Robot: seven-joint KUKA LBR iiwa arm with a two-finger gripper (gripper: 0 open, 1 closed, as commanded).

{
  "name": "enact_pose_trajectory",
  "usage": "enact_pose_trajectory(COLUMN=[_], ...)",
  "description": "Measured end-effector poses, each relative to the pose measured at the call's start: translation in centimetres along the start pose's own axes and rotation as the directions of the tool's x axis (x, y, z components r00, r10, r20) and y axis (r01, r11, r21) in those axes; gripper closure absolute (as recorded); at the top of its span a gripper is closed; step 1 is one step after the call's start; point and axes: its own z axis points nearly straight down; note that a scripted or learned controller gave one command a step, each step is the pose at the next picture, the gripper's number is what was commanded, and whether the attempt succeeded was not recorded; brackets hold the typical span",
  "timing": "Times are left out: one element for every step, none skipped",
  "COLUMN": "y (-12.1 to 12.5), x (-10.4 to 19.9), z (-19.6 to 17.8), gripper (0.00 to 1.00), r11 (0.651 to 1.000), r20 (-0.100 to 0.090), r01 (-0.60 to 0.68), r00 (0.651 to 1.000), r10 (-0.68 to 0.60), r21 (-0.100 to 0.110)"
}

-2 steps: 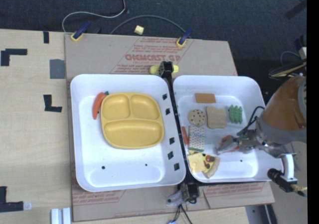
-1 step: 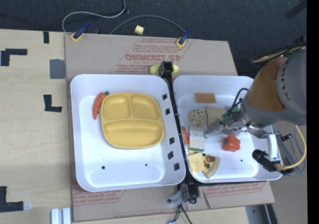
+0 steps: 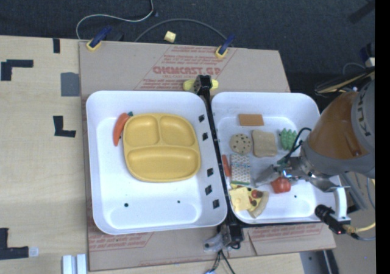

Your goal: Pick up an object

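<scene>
The fingers [image 3: 263,176] hang low over the right bin [image 3: 304,107], and I cannot tell if they are open or shut. The small red toy [image 3: 281,185] lies just beside them, a bit back toward the arm and the bin's front. No long side shows.

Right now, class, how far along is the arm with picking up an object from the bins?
Done: the arm has reached into the right bin, with the gripper low among the toy food. In hand: it sits beside a red piece, but nothing visibly sits between its fingers. Left: grasping and lifting. The cookie, tan square and the yellow plate in the left bin all lie flat.
</scene>
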Motion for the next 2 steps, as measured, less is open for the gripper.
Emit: enact_pose_trajectory(y=[0.2, 4.2], x=[0.0, 10.0], z=[-1.1, -10.3], gripper=[1.0, 1.0], r11=[1.0, 1.0], r20=[0.0, -0.006], r01=[0.001, 0.015], r00=[1.0, 1.0], r10=[-0.001, -0.015], r21=[-0.001, -0.005])
